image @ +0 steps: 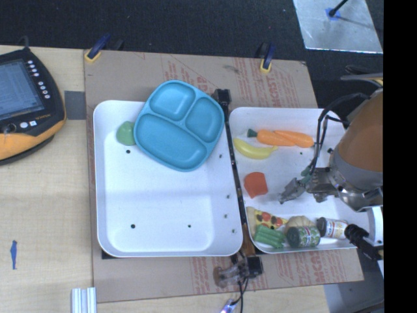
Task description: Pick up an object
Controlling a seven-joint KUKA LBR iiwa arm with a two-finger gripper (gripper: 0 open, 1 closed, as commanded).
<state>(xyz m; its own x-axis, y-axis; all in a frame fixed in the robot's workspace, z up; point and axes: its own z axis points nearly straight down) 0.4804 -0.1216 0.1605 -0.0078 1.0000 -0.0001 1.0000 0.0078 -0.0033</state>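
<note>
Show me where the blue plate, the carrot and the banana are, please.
blue plate [179,124]: camera view, on its central divider.
carrot [285,137]: camera view, middle of its orange body.
banana [254,150]: camera view, middle of its yellow curve.

We're looking down on a robotics lab bench, no kitchen here: a pale wood-grain bench top [39,207] carries a sheet of brown cardboard [287,83] pinned at its far edge by blue and yellow clamps [96,48]. Two shallow white bins [111,194] sit on it, cables running between them. At far left rests an orange-trimmed teach pendant [23,103] with its screen. Beyond, dark carpet, probably, with a taped pale patch [335,15].
</note>
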